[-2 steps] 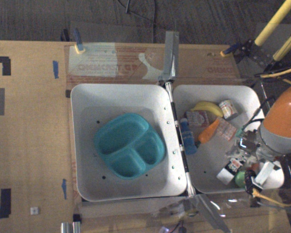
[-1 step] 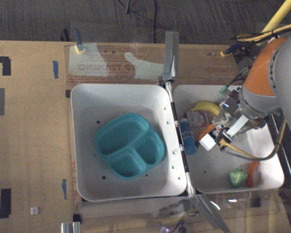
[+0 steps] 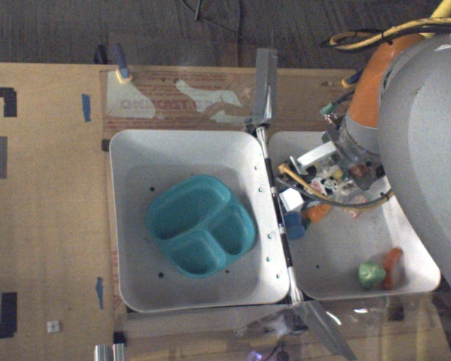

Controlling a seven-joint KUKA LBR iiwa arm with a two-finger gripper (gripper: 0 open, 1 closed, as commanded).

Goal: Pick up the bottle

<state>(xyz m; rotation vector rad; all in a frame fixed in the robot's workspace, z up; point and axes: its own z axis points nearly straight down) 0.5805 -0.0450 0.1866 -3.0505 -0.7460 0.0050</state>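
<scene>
from my seat, nearest the camera in the right bin (image 3: 417,277) i see a green lump (image 3: 371,274) and an orange piece (image 3: 391,266) touching it, down at five o'clock of that bin. further up, at the bin's nine o'clock against the divider, sits a blue and white item (image 3: 292,213) with an orange bit (image 3: 316,212) just beside it; i judge that blue and white thing may be the bottle, but i can't confirm it.

the gripper (image 3: 310,183) hangs right over that spot, and its cables and body cover what's beneath, so i cannot tell how the pincer stands or whether anything is in it.

my worry: the target lies tight to the bin wall, so a finger could land on the rim or push the item sideways. the clutter alongside could get pinched instead.

the left bin (image 3: 135,156) holds a teal divided tray (image 3: 201,226), well apart. the arm (image 3: 425,119) is cut off at three o'clock.
</scene>
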